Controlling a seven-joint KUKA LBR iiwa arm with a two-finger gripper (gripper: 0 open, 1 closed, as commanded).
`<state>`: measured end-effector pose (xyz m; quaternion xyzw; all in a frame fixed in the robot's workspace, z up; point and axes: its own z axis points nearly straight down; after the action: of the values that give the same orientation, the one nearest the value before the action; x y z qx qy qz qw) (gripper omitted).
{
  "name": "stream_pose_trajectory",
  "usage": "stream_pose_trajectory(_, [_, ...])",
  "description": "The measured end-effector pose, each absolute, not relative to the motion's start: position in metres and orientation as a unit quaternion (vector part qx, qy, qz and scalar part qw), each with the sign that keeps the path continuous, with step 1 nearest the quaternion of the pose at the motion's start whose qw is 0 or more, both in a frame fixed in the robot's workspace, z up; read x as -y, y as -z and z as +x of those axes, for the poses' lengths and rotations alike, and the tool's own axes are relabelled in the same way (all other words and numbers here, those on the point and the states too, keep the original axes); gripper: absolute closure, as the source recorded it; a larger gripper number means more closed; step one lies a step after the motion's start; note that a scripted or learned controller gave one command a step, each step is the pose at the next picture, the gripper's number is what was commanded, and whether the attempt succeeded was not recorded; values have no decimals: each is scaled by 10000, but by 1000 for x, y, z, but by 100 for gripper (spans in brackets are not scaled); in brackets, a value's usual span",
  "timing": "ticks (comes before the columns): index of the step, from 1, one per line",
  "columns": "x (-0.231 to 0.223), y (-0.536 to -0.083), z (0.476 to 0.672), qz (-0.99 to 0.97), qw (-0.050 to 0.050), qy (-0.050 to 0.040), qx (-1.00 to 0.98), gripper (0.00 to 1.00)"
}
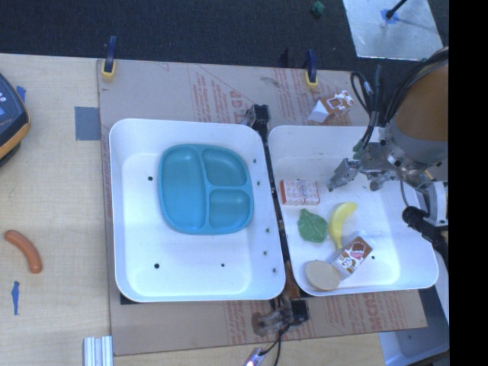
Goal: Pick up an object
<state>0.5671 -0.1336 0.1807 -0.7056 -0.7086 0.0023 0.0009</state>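
The right bin (427,277) holds several small things: a pink and white pack (299,192), a green leaf-shaped piece (312,226), a yellow banana (341,221), a brown and white packet (354,256) and a tan round piece (322,275). My gripper (358,178) hangs over the upper middle of this bin, up and to the right of the pink and white pack and just above the banana's top end. Its fingers stand open with nothing between them. The grey arm (415,132) comes in from the right.
The left bin (130,280) holds a blue divided plate (206,189). Outside the bins lie a sausage (24,251) on the bench at far left, a small packet (333,106) above the right bin, and a dark device (11,120) at the left edge.
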Motion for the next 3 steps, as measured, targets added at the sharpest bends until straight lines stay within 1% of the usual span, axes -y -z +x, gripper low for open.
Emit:
stream_pose_trajectory(1, [111,-134,544,-7057,12,-18,7085,0])
stream_pose_trajectory(2, [153,-101,513,-7057,11,-18,7085,0])
stream_pose_trajectory(3, [114,-92,545,-7047,6,-11,7095,0])
